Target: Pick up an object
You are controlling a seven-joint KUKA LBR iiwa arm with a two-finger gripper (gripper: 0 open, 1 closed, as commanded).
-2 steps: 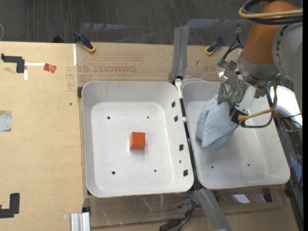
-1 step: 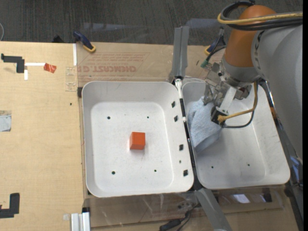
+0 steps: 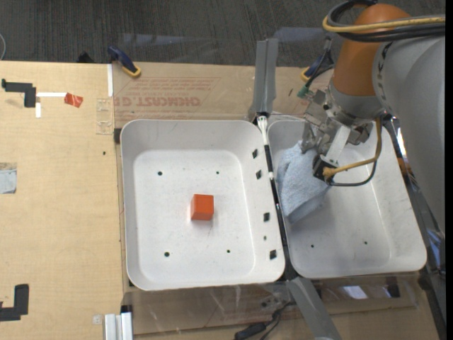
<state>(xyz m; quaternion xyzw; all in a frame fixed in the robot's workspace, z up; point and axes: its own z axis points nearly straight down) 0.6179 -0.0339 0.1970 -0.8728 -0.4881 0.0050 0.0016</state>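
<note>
The end effector (image 3: 320, 156) hangs low in the right bin (image 3: 382, 261), right at the top edge of a crumpled grey-blue cloth (image 3: 299, 181). The cloth spreads out below it and to its left, against the wall between the two bins. The view is poor here, so I cannot tell if the end effector is apart, together, or clamped on the cloth. A small orange block (image 3: 202, 207) sits far to its left, alone in the left bin (image 3: 141, 253). The soft cloth could slip out when lifted, because only a thin fold may be pinched. It could also drag over the wall.
</note>
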